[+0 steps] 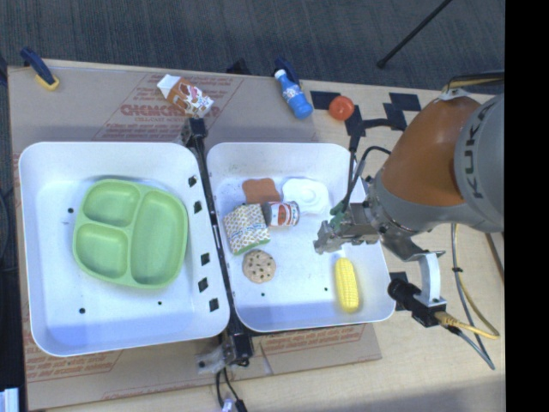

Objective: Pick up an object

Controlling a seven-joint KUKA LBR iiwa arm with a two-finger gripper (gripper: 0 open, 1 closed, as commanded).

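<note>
Lower right of the right bin, the corn cob lies with its long axis up the frame, just below the gripper. Whether the fingers are spread or closed I cannot tell. Further up sit a cookie, a can and the green tray at left.

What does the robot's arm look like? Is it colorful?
The arm is grey with a big, rounded orange band above the wrist and dark letters on the grey part. Its small metal pincer is silvery grey. Thin black cables loop beside it.
</note>
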